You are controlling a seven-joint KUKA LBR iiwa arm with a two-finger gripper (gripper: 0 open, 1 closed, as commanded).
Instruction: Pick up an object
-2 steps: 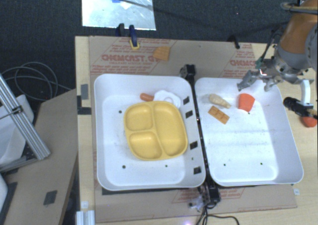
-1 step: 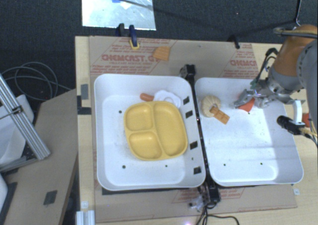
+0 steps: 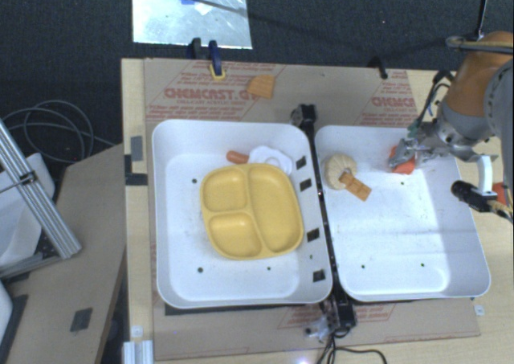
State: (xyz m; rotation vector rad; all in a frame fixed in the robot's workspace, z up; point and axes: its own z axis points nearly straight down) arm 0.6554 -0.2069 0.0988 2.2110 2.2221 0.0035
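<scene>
Two white bins (image 3: pixel 241 294) on my bench. Gripper (image 3: pixel 405 155) sits low at the right bin's one o'clock, clenched on an orange piece (image 3: pixel 404 166), whose axis I can't judge.

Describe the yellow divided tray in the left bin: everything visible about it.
The yellow tray looks like smooth moulded plastic, roughly square with rounded corners, split by raised ridges into three compartments. It lies flat and right side up, turned slightly askew, near the middle of the left bin. All three compartments look bare. At its far edge a white object sits against or just under its rim, with a small orange piece beside that.
</scene>
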